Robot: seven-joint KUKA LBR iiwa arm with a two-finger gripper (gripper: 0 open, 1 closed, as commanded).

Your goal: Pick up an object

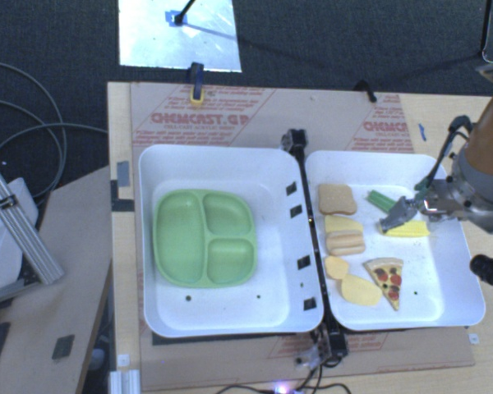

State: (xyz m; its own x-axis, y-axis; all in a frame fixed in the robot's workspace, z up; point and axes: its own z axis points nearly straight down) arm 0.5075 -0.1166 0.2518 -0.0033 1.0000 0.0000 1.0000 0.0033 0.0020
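My gripper (pixel 397 216) hangs low over the right bin (pixel 452 302), reaching in from the right. Its tip is just above the left end of a flat yellow piece (pixel 411 231) and beside a green stick-shaped piece (pixel 383 199). Nothing is visibly lifted. Further left in the same bin lie a tan bread slice (pixel 337 197), a pale yellow cheese square (pixel 342 223), a tan bun (pixel 345 242), a pizza slice (pixel 387 278) and two yellow rounded pieces (pixel 359 290).
The left bin (pixel 181 167) holds a green divided plate (pixel 204 238). A black hinged divider (pixel 306 220) runs between the bins. Cables lie on the dark floor at the left, and a metal frame (pixel 16 220) stands at the left edge.
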